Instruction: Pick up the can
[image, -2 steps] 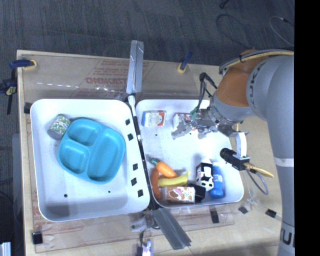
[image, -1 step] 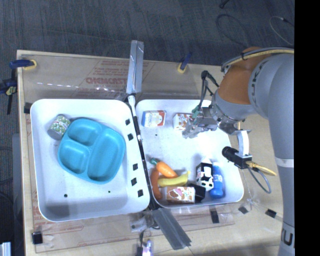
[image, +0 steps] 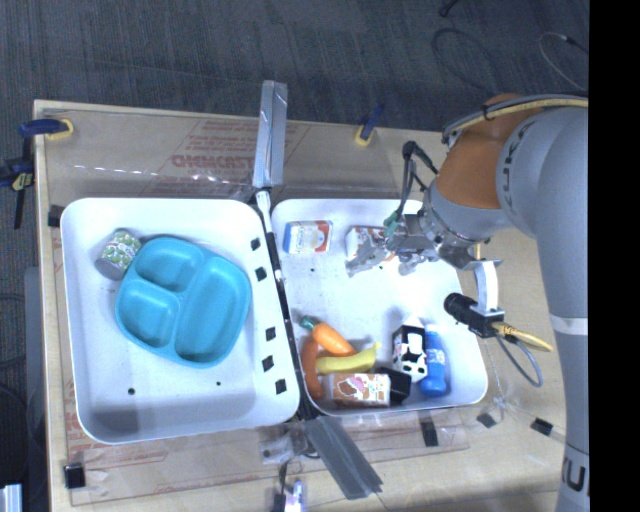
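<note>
The small grey metal can with a green-patterned top (image: 118, 252) lies at the far left of the left white bin (image: 90, 400), touching the far-left edge of the blue three-compartment plastic tray (image: 185, 300) that takes up most of that bin. The grey arm's two-finger gripper (image: 385, 253) is well apart from it, low over the far part of the right white bin (image: 455, 290), just beside a small clear packet with red print (image: 364, 240) and to the right of a small white cup with a red and blue label (image: 306, 237). Whether its fingers are apart or together cannot be told at this size; nothing is visibly held between them. In the near part of the right bin lie an orange toy carrot (image: 330, 338), a yellow banana (image: 350, 362), a brown printed carton (image: 358, 389), a black-and-white cow-patterned object (image: 408, 350) and a blue bottle (image: 435, 372). The task looks to be at the approach step, with the grasp not yet begun. The next move calls for lifting clear of the right bin's clutter, crossing the divider leftward, and descending over the can with the fingers clear of the tray edge and bin wall.
</note>
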